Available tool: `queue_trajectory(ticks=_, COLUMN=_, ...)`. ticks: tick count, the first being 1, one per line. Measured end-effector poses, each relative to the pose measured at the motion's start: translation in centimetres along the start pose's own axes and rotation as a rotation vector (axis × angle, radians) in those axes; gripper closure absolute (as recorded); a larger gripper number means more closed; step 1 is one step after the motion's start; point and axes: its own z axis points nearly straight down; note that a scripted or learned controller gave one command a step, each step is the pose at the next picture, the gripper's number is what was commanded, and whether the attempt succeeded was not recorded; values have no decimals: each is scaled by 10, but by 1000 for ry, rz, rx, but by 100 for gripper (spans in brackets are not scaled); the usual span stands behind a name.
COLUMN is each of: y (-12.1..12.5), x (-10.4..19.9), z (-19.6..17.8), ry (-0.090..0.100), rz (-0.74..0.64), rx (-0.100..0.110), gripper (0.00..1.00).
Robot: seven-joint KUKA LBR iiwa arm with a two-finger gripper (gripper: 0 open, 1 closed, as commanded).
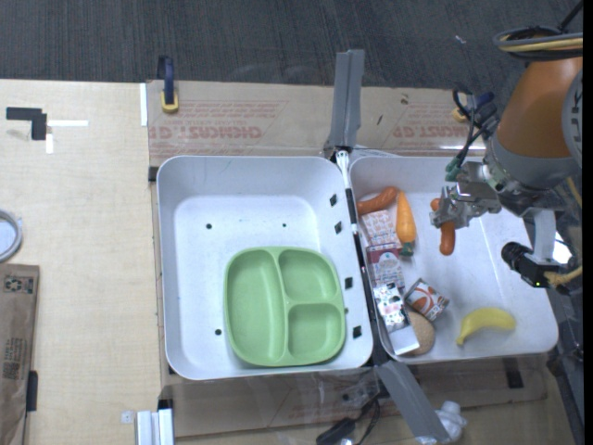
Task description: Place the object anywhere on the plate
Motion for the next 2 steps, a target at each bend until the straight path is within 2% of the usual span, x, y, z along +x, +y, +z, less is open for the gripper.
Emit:
queue_trajectory(ticks=1, y=-11, x=130, z=-5, ry=1, rz=-128, rx=0, gripper=100)
queue_trajectory(ticks=2, y=-73, x=198, z=-32, ry=0, rz=-205, rx=1, gripper=100)
